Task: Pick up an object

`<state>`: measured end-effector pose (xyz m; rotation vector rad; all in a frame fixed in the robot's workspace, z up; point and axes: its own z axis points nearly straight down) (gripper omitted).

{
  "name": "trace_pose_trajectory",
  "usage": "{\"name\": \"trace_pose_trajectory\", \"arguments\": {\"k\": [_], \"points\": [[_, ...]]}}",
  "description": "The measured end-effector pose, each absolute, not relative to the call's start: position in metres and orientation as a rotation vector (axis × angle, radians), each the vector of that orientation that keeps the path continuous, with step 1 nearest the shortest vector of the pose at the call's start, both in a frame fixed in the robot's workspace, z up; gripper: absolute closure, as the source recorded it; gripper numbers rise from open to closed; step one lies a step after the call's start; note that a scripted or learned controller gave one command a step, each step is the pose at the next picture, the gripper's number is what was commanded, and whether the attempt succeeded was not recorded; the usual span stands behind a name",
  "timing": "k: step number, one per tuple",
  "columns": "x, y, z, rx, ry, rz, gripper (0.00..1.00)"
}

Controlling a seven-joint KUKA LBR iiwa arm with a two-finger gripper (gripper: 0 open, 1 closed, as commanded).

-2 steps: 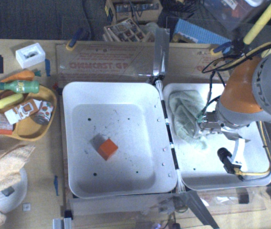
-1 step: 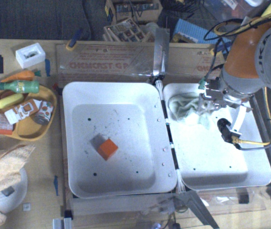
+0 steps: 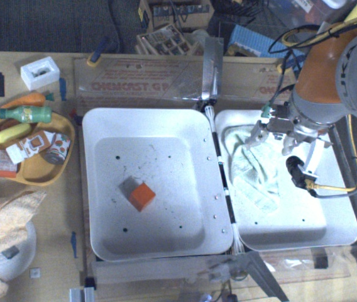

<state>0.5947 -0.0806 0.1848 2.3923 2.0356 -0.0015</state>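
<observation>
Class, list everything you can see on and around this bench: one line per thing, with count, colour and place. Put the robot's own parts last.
bins: two, white, side by side on bench
block: one, orange, in left bin
cloth: one, white, crumpled in right bin
bowl: one, tan, left of bins, holding toy food
bottle: one, green, on bowl's rim
small box: one, white, behind bowl
arm: one, grey with orange band, over right bin
hand: one, above cloth
</observation>
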Motion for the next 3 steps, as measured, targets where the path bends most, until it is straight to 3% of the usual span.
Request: {"name": "trace_pose_trajectory", "arguments": {"k": [1, 2, 3], "points": [[0.570, -0.130, 0.158, 2.416, 2.011, -0.003, 0.00], [0.567, -0.118, 0.293, 2.554, 1.827, 0.000, 0.00], [0.554, -0.093, 0.112, 2.505, 1.898, -0.002, 0.00]]}}
